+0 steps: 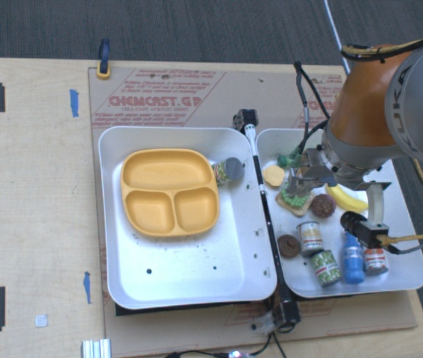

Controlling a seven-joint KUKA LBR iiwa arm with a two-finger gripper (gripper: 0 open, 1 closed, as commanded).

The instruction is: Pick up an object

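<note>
arm [379,110] enters from 3 o'clock, grey with an orange band, over the right bin [412,274]. gripper [298,185] sits low at that bin's 10 o'clock part, fingers narrow, tips down on a green-topped toast piece [295,200]; a firm hold on it cannot be told. just beside: a pale yellow round [274,175] at 9 o'clock, a banana [348,198] at 3 o'clock. toward 6 o'clock: small cans [312,237], a blue bottle [353,262], labels too small to read. left bin [159,282] bears a yellow divided plate [170,192] with a can [228,171] at its 2 o'clock edge. red print on the board [151,99] reads "chemcast gp".
</note>
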